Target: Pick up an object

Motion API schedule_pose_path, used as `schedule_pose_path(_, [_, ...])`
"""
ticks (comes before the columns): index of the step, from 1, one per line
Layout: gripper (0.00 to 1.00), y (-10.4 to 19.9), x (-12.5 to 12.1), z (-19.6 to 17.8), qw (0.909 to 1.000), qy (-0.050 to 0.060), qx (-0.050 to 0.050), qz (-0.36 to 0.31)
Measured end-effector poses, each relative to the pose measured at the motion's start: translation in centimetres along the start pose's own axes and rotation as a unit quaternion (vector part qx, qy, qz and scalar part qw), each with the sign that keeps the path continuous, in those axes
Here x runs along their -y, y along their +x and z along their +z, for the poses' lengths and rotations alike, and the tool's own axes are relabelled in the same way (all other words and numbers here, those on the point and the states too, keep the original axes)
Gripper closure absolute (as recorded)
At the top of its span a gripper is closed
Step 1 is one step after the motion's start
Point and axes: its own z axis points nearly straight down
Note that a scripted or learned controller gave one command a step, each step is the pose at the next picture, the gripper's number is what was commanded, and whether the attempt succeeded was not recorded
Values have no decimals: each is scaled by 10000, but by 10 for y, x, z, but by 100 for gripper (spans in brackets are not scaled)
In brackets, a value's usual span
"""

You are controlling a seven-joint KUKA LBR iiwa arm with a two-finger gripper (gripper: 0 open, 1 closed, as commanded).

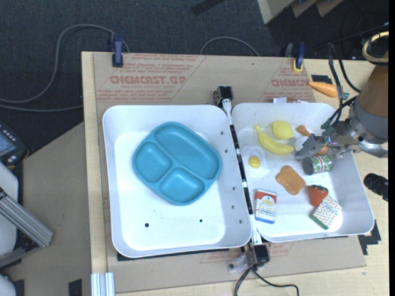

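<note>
In the right-hand bin (pixel 355 184), toward the desk's right edge, the tool (pixel 313 148) is hovering low over the clutter, reaching in from the right on the grey arm (pixel 370 113). Its dark fingers are pointing left and sitting just above a small green-labelled can (pixel 320 164), which is lying on its side; whether the fingers are spread or closed I cannot tell, and nothing is showing clearly between them.

Near the far side of that bin a yellow lemon (pixel 282 129) is resting against a banana (pixel 273 143), which is curving just beside it. A small yellow-centred egg piece (pixel 254 162) is lying close to the divider between the bins. Near the bin's middle a brown cookie-like piece (pixel 290 179) is lying flat, just left of the can. Toward the near edge a small red-and-white carton (pixel 266 206) is lying flat, and at the near right corner a red strawberry-like piece (pixel 317 195) is sitting next to a checked packet (pixel 326 213).

In the left-hand bin (pixel 123 227) a blue divided plate (pixel 176 163) is lying flat, its three compartments facing up. An orange carrot-like piece (pixel 324 89) is lying on the desk (pixel 160 79) beyond the right bin's far edge
</note>
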Motion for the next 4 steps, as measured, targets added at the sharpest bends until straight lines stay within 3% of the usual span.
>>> schedule_pose_path(1, [0, 2, 4, 127, 10000, 18, -5, 4])
schedule_pose_path(2, [100, 1, 2, 110, 10000, -21, 11, 7])
schedule_pose_path(3, [0, 1, 2, 111, 10000, -16, 8, 7])
schedule_pose_path(4, [0, 58, 10, 123, 10000, 22, -19, -23])
